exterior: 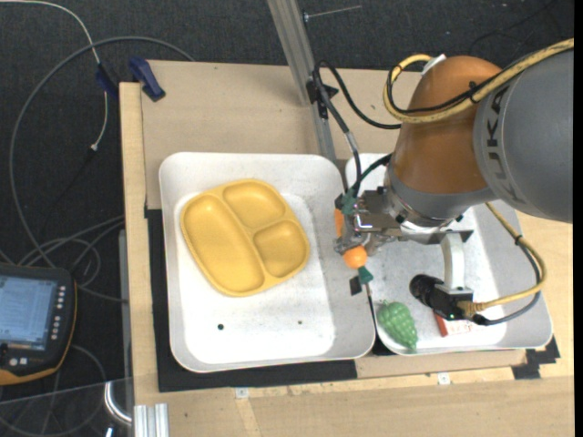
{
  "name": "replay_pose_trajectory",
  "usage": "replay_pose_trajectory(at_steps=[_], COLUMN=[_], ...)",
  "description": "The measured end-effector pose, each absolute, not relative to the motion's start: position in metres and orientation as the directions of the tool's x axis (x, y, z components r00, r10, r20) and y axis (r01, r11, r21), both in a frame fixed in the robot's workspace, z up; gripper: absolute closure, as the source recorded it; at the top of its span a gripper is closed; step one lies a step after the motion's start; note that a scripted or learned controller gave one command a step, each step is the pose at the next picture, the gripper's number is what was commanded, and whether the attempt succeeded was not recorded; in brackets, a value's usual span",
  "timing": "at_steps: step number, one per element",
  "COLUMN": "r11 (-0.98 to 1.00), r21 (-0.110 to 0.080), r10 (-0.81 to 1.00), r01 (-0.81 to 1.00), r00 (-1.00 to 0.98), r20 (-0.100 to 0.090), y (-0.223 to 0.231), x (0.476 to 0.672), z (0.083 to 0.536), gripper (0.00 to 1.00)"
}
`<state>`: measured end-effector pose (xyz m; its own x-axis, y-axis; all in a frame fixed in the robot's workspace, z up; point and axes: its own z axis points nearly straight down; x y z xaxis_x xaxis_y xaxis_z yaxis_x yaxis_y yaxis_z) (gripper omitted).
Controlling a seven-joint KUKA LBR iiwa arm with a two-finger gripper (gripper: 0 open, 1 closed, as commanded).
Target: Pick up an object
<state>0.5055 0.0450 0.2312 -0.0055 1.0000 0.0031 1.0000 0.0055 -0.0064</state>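
My gripper [361,230] hangs low over the left edge of the right bin [519,330], under the orange wrist. An orange toy with a green tip [354,256] sits right at the gripper's lower end, touching or nearly touching it. Whether it is gripped is hidden by the wrist. Another bit of orange [338,220] peeks out at the gripper's left side. A green bumpy toy [397,324] lies in the right bin's front left corner, below the gripper and apart from it.
In the left bin [182,335], a yellow divided plate [244,235] lies left of the gripper. A metal post [296,44] rises behind the bins. Wooden bench edges surround both bins.
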Motion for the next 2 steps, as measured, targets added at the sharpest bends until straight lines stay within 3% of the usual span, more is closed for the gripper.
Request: replay_pose_trajectory(at_steps=[1,2], r11=[0.006,0.0], r21=[-0.006,-0.003], r10=[1.0,1.0], r01=[1.0,1.0], r00=[-0.006,0.0], r20=[0.003,0.001], y=[0.0948,0.0915], x=[0.4887,0.4897], z=[0.2221,0.2226], gripper=[1.0,0.0])
